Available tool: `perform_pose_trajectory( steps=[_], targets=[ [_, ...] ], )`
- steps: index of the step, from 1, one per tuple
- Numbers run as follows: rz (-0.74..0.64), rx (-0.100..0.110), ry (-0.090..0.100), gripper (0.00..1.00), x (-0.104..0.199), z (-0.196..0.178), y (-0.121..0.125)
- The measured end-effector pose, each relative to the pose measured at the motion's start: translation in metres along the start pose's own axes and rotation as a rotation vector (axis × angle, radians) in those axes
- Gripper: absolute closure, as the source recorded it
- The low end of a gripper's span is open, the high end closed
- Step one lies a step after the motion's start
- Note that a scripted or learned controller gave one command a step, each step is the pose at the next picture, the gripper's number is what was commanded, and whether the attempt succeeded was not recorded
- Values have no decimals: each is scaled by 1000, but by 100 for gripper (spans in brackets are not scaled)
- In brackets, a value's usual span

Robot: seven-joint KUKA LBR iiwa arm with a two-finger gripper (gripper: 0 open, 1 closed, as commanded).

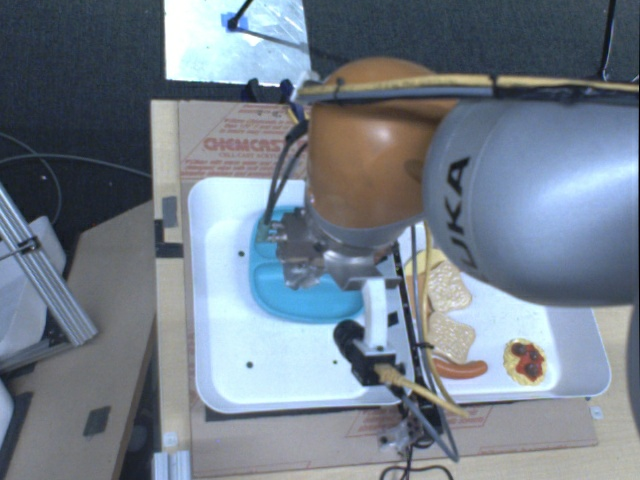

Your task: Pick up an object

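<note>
- Reaching down into the left bin (215, 268) is judged to be the step in hand: the arm (520, 198) is set low over the blue plate (290, 293), and no object is seen lifted.
- Camera view: the blue plate is taken as the landmark. It lies flat on the floor of the left bin, and its upper right part is covered by the wrist.
- The gripper (300, 258) is placed directly over the plate, at its upper middle; whether it is wide or narrow cannot be told, since the wrist housing hides its working end.
- The orange band (365, 143) stands above the plate, and the grey link extends from it to the right.
- To the right of the plate, a group of small items is laid out: two crackers (447, 313), a sausage (462, 370) below them, and a small pizza-like piece (526, 360) further right.
- A yellow item (430, 263) is partly seen just right of the plate, behind the cables.
- The next move is judged to call for a closing on the plate's rim or surface, followed by a straight lift; a flat plate offers little to grip, so a slip is likely.
</note>
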State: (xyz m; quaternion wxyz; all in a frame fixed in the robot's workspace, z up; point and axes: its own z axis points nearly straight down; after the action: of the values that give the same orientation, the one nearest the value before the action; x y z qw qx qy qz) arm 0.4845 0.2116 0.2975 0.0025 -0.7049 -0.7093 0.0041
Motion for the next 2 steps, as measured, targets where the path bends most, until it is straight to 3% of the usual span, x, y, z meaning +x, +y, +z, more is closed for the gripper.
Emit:
perform_pose_trajectory(
  steps=[1,2],
  targets=[
    [14,-9,-2,100,-59,97,104],
    [7,-23,6,100,-72,-31,71]
  ],
)
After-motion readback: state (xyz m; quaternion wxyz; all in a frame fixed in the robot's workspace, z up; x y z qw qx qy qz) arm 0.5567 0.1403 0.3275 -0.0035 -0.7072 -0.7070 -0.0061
